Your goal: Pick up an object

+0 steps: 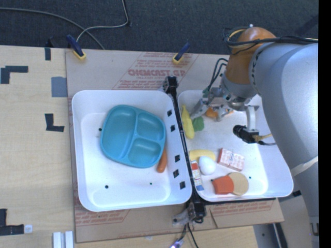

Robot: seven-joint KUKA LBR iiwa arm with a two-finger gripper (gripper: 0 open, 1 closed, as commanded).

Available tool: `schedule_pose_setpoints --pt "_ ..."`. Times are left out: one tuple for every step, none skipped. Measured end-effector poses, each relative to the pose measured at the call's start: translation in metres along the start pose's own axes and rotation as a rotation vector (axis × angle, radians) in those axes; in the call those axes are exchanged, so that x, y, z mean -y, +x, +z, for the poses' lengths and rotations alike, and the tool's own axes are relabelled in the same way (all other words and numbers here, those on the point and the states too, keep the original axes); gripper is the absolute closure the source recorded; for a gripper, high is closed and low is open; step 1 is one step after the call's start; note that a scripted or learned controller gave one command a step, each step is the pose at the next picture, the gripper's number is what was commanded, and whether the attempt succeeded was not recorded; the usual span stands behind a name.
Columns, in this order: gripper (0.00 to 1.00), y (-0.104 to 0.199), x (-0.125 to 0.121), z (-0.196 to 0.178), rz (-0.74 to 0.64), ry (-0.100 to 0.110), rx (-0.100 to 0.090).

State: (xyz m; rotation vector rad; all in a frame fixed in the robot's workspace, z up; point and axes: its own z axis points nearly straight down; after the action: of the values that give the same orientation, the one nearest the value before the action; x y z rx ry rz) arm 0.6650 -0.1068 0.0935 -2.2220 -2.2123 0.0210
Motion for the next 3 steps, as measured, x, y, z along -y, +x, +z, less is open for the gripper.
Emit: schedule_pose_setpoints --pt "1.00 0.002 0.000 -0.009 -0.003 -0.002 -0.001" --pt "1.00 0.005 0.054 0.008 -0.005 -0.015 -0.004" --pt "0.00 -0.001 0.054 0.007 0.000 -0.020 0.006"
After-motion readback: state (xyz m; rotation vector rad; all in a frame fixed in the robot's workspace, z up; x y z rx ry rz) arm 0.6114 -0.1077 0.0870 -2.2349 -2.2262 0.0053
